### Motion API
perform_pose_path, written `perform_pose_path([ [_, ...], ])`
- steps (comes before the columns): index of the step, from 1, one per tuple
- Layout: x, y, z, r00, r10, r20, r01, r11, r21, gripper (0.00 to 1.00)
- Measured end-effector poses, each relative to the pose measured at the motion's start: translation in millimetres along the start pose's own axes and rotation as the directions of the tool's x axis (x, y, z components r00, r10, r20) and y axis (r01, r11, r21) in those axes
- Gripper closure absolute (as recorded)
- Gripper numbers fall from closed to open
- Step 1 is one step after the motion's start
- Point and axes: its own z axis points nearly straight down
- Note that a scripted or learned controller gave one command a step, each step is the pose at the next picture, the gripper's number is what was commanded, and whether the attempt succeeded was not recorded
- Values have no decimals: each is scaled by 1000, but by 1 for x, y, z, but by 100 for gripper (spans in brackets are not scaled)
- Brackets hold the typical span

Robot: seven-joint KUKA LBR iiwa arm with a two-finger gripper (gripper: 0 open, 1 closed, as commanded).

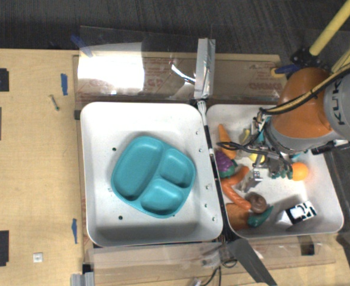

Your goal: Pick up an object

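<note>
The right bin (330,219) holds a heap of toy food along its left side. Among the toys are an orange piece (223,134), a purple and green piece (225,163), a long orange piece (233,181), a brown round piece (257,202) and a teal piece (260,220). An orange ball (299,171) lies further right. My gripper (257,174) hangs low over the middle of this bin, just above the brown piece and beside the long orange one. Nothing shows between its tips.
The left bin (97,130) holds a teal divided plate (154,176). A thin wall (209,154) separates the two bins. The arm's orange band (303,109) covers the back right of the right bin. Cardboard lies to the left.
</note>
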Motion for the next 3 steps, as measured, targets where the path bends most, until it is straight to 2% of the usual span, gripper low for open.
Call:
perform_pose_path([
  [1,13,0,0,995,96,1,-96,995,0,0],
  [2,13,-1,0,967,256,0,-256,967,-1,0],
  [3,-5,-2,0,865,501,-2,-501,865,0,0],
])
